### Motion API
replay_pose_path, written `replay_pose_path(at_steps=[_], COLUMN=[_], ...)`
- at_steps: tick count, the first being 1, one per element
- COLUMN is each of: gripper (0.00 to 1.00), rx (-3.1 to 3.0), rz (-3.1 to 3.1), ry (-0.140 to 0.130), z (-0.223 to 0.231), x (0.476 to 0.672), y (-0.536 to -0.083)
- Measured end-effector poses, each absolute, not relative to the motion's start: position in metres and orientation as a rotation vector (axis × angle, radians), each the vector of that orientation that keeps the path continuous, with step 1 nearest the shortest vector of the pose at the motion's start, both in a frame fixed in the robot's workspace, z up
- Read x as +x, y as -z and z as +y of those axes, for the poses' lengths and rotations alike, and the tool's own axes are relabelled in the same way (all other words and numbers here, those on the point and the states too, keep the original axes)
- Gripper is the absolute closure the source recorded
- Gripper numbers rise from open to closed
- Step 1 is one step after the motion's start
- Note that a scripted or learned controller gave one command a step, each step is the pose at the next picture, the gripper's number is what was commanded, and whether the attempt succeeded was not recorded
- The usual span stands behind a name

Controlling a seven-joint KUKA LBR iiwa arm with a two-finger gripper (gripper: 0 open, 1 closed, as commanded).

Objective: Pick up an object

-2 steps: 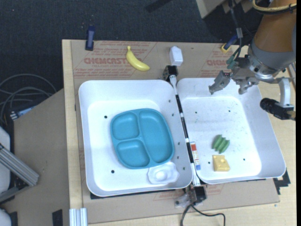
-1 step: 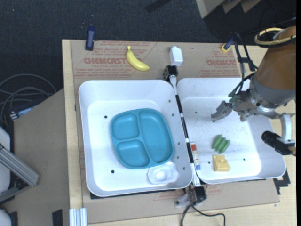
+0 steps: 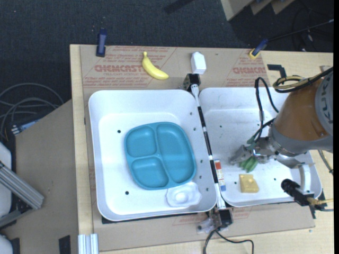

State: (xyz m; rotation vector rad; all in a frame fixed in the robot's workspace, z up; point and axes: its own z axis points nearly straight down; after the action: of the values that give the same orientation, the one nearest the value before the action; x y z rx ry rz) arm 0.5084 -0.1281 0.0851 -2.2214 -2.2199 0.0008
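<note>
Left bin (image 3: 106, 115): blue 3-compartment tray (image 3: 158, 155), small white cup (image 3: 181, 196) at its near corner. Table (image 3: 122, 67) print reads "CHEMCAST"; banana (image 3: 152, 67) on it. Right bin (image 3: 233, 102): end effector (image 3: 244, 155) low beside green object (image 3: 249, 164), grip state unclear; yellow block (image 3: 248, 183) nearby.

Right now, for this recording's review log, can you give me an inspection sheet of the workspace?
Surface: bench bearing two white bins.
Job's things: green object and yellow block in right bin; blue divided plate and small white piece in left bin.
Clutter: toy banana on bench behind left bin.
Grippers: claw low in right bin, at the green object.
Cables: black cable by arm; coil on floor.
Surroundings: dark carpet.
</note>
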Motion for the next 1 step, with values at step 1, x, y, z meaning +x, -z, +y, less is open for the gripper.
replay_pose_path(at_steps=[1], gripper=[1.00], rx=[-2.225], rz=[-2.221], ry=[0.002], z=[-0.1281], x=[0.5093], y=[-0.0955])
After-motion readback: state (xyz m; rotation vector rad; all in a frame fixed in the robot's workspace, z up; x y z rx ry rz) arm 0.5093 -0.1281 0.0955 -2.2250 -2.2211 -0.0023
